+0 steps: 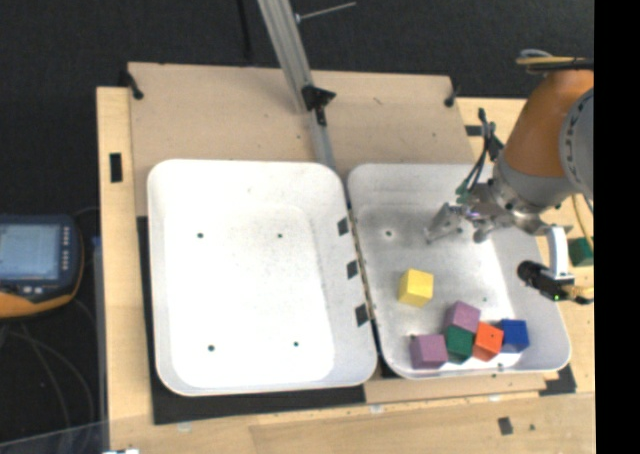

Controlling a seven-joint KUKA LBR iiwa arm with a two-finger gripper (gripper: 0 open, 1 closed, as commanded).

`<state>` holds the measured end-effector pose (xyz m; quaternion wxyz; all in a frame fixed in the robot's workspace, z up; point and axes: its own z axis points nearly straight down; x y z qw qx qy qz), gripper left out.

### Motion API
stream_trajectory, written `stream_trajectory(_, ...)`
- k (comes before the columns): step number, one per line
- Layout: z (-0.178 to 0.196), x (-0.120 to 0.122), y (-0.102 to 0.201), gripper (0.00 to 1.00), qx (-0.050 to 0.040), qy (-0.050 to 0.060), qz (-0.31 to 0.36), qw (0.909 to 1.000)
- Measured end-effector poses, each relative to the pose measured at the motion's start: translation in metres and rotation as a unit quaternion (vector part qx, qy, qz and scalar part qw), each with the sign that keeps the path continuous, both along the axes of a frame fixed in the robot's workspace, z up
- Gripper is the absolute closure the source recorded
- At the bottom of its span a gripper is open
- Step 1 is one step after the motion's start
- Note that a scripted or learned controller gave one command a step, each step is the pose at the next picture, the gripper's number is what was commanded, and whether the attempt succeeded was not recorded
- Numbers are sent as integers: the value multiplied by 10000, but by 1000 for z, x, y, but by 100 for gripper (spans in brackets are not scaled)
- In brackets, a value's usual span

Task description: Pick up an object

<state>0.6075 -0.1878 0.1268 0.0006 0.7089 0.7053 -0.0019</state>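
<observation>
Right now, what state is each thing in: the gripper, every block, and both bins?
gripper: over the right bin's upper part, fingers spread, holding nothing.
yellow block: lying alone mid-bin, apart from the others.
purple blocks and: in the cluster at the near edge.
green block: in the cluster.
orange block: in the cluster.
blue block: at the cluster's right end.
right bin: holds all six blocks.
left bin: no blocks in it.

Grey arm with orange band enters from right; two-finger gripper (458,223) sits over upper part of right shallow white bin (400,192), fingers spread apart, nothing between them. Small yellow cube (416,286) lies apart mid-bin. Two purple cubes (462,317) (428,350), green cube (458,341), orange cube (488,339), blue cube (513,333) cluster at near edge. Left shallow white bin (250,272) adjacent on wooden tabletop (115,242).
</observation>
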Motion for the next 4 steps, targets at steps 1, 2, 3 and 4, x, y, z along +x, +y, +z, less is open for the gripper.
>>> stream_trajectory(1,0,3,4,0,12,-19,16,10000)
stream_trajectory(2,0,3,4,0,17,-22,7,10000)
stream_trajectory(3,11,4,3,100,12,-45,-16,10000)
stream_trajectory(4,92,-6,-9,100,0,-54,13,10000)
